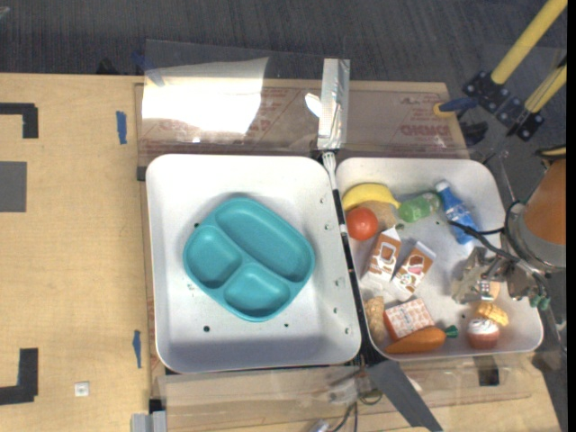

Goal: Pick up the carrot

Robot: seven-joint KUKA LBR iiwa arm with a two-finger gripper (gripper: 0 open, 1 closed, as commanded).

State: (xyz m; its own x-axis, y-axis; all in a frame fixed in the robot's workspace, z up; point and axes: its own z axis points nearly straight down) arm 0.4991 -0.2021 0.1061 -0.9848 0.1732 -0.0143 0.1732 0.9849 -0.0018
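The carrot is orange with a green stub at its right end. It lies along the front wall of the right bin. My gripper hangs low over the right side of that bin, up and to the right of the carrot and apart from it. The arm's orange band is at the right edge of the view. Nothing shows between the gripper and the carrot except bare bin floor and a small yellow-orange toy.
The right bin also holds a banana, a red tomato, a green item, a blue bottle, two small cartons, a red box and a red-white item. A teal divided plate lies in the left bin.
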